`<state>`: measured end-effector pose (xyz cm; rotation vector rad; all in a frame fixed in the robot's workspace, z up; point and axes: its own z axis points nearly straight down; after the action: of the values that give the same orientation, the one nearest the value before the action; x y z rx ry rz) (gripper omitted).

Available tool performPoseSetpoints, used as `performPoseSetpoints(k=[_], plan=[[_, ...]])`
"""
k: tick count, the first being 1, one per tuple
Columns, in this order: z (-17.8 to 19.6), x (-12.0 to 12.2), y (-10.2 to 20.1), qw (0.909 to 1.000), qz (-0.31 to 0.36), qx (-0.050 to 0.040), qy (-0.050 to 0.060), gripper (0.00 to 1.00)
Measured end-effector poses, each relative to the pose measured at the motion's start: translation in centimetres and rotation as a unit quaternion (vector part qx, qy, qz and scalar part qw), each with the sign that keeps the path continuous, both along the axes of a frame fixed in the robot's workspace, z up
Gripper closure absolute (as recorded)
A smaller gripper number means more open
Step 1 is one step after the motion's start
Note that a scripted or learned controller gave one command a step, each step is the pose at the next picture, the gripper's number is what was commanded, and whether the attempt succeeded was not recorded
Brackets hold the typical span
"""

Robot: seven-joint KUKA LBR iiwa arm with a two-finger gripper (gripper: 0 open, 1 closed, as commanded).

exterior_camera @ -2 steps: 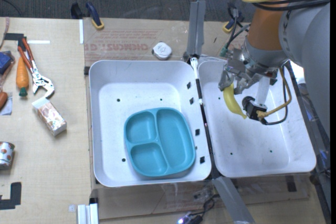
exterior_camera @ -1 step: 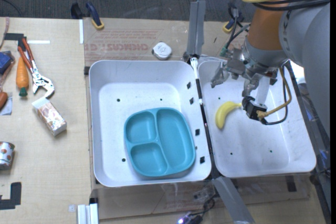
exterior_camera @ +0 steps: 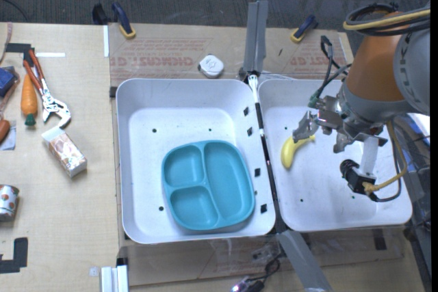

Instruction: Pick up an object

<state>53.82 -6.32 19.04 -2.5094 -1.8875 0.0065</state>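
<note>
Banana (exterior_camera: 292, 148) in right white bin (exterior_camera: 328, 212), wooden bench (exterior_camera: 68, 229)

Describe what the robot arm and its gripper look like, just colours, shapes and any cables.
The arm is thick and rounded, grey with a broad orange band above the wrist. Yellow and black cables loop over its top, and thin black wires run down its side. The gripper is a small grey metal assembly with light fingers. A black fitting with a yellowish hose hangs below.

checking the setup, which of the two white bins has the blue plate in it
The left bin holds the blue plate, a three-part one lying flat. The right bin has a yellow banana instead, and the arm reaches over it.
</note>
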Motion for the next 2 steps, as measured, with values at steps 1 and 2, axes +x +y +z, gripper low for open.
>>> performPoseSetpoints(k=[1,2], plan=[[-8.7,3.0,-3.9,0.9968,-0.079,0.0008,-0.011,0.00],[-9.9,-0.7,-3.2,0.9965,-0.083,0.0004,0.000,0.00]])
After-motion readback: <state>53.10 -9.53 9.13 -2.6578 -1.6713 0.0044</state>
